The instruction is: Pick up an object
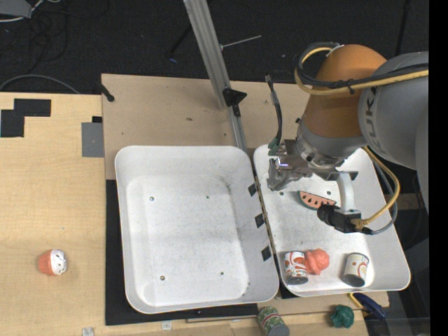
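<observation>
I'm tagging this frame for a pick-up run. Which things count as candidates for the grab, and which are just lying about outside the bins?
In the right bin, within the job:
- pincer
- watermelon-slice toy
- red-and-white can
- orange lump
- white cup

Lying about:
- orange-and-white ball on the bench
- green lump
- dark can
- left bin

The arm [364, 110] covers much of the right bin [399, 271], hiding the hand's fingertips.

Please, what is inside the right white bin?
In the right bin lie a watermelon-slice toy, a red-white can, an orange-pink toy and a small cup. The arm covers its far part.
</observation>
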Robot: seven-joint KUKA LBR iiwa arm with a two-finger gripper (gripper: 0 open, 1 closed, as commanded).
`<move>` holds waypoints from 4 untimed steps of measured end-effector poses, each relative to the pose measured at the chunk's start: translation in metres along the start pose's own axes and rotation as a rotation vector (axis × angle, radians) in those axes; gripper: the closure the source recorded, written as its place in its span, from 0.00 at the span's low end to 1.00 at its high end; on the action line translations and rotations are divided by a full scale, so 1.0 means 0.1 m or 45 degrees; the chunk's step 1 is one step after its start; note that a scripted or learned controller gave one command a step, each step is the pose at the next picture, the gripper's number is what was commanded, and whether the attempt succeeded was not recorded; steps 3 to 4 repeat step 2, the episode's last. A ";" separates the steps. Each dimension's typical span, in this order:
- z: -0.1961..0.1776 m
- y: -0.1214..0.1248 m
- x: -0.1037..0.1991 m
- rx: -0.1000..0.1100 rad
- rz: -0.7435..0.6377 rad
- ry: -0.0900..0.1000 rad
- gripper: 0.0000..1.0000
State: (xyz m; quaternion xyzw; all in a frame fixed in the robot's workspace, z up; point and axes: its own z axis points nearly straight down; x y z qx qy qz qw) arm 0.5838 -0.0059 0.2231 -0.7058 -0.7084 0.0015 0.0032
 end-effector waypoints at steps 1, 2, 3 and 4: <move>0.07 -0.22 0.42 0.000 0.002 -0.001 1.00; -0.09 -0.54 0.87 -0.001 -0.001 -0.001 1.00; -0.09 -0.54 0.87 -0.001 -0.001 -0.001 1.00; -0.09 -0.54 0.87 -0.001 -0.001 -0.001 1.00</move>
